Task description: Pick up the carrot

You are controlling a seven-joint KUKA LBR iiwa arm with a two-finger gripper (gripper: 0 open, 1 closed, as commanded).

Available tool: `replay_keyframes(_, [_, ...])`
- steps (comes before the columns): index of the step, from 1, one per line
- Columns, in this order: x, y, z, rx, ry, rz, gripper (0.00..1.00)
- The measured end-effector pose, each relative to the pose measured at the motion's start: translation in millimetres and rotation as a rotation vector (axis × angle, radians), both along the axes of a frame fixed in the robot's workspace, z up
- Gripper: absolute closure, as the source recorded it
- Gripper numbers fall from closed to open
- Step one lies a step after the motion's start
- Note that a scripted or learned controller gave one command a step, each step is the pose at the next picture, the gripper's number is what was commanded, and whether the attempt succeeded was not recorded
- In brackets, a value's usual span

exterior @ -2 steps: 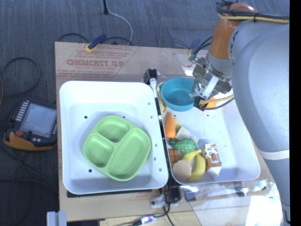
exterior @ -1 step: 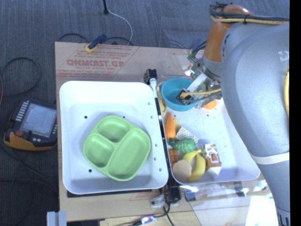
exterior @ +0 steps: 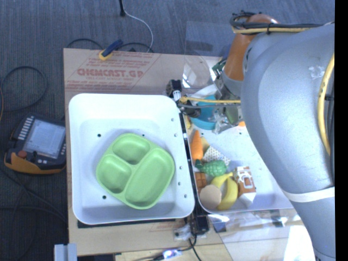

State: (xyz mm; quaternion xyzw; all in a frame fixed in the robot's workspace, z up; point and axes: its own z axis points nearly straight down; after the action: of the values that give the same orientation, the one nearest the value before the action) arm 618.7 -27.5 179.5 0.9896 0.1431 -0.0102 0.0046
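Note:
The carrot [exterior: 196,144] is a short orange piece lying in the right bin [exterior: 261,203], close against its left wall and pointing toward the back. My gripper [exterior: 216,116] hangs over the back of that bin, above a blue bowl [exterior: 202,118]. It is a little behind and to the right of the carrot. The big grey arm [exterior: 288,91] hides most of the bin's right side.
Just in front of the carrot lie a green leafy toy [exterior: 215,167], a yellow banana [exterior: 231,192], a tan egg-shaped piece [exterior: 209,196] and a small orange-and-white box [exterior: 244,179]. The left bin [exterior: 87,118] holds a green divided plate [exterior: 136,170]. A pendant [exterior: 35,143] lies on the floor to the left.

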Motion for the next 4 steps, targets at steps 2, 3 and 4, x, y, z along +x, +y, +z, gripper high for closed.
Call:
replay_keyframes(2, [-13, 74, 9, -0.041, -0.033, -0.017, 1.0])
replay_keyframes(3, [-17, 104, 1, 0.008, -0.009, 0.012, 0.0])
replay_keyframes(4, [-91, 97, 1, 0.012, -0.005, 0.133, 0.0])
